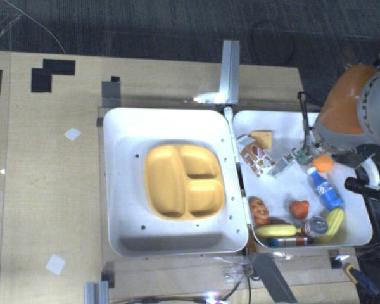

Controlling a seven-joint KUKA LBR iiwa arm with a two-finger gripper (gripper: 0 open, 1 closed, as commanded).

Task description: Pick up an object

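Observation:
The right bin (361,236) holds several small things. Among them are a tan bread slice (261,138), a printed snack packet (256,159), an orange ball (323,163) and a blue bottle (325,192). A red strawberry-like piece (299,209), a red-brown fruit (259,211), two bananas (276,230) (334,223) and a can (315,225) lie toward the front. My gripper (301,154) hangs low over the bin's back middle. It sits just left of the orange ball and right of the packet. I see nothing between its fingers.
In the left bin (120,233) lies a yellow divided plate (183,180). A metal post (230,68) stands behind the wall between the bins. The arm's grey body and orange band (345,109) overhang the right bin's far right corner.

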